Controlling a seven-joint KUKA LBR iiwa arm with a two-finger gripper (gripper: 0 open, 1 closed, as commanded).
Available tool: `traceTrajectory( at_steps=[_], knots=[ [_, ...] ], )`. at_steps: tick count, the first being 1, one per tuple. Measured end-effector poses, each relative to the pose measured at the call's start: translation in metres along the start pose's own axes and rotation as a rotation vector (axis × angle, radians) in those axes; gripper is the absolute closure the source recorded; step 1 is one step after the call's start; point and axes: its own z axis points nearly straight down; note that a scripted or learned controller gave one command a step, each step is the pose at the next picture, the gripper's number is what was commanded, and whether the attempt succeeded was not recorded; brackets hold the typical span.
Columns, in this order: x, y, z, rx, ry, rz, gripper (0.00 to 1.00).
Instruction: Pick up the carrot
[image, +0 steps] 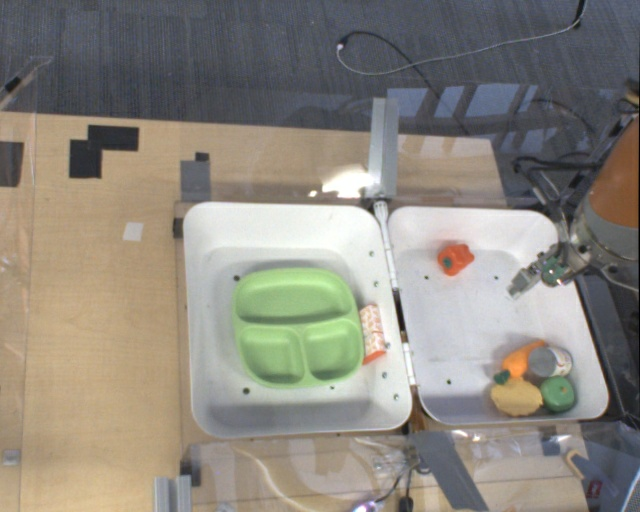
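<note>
The fixed overhead camera looks down at a slant on a pale wooden bench (90, 330) carrying two shallow white plastic bins side by side.

The left bin (210, 400) holds a light green plastic plate (297, 326) with three compartments, lying flat near the bin's middle. Just to the plate's right, against the bin's right wall, lies a small slim packet with a red and white pattern (372, 331), its near end orange.

In the right bin (470, 300), a small orange-red pepper-shaped toy with a green stem (455, 258) sits alone toward the far left part. In the near right corner a cluster of items crowds together: the small orange carrot (518, 360), lying tilted at the cluster's far left; a round silvery tin (550, 361) touching it on the right; a yellow lumpy toy fruit (516, 397) just nearer; and a green round toy (559, 394) at the near right.

The grey arm with its orange band (612, 190) enters from the right. Its small two-finger gripper (527, 280) hangs above the right bin's right side, well apart from the carrot; it grips nothing, and how wide it stands cannot be made out.
</note>
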Motion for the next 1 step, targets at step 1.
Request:
traceTrajectory(
  at_steps=[1],
  knots=[
    [0.0,-0.0004,0.0007,0.001,0.001,0.001,0.0]
  ],
)
